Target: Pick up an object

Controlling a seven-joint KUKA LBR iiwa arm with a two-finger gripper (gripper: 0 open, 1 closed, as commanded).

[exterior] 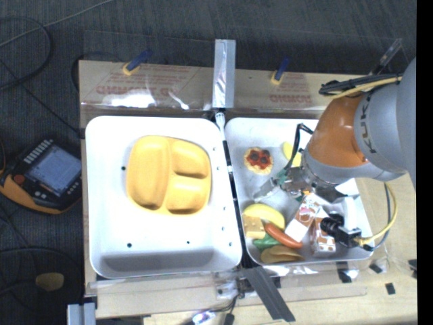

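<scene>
My gripper [284, 181] is low inside the right bin [237, 181], in its middle, with the grey and orange arm reaching in from the right. Just up and left of it lies a small round toy pizza [258, 159]. A yellow piece [292, 152] shows at the arm's upper edge. Below the gripper lie a yellow-green fruit [265, 215], a red pepper [279, 235], a white and red carton [302, 222] and a brown box [323, 239]. I see nothing held in the gripper.
The left bin [101, 202] holds a yellow divided plate [168, 175]. A grey divider strip [224, 73] stands behind the bins. A handheld controller [44, 175] lies on the floor at the left. The arm covers the right bin's upper right part.
</scene>
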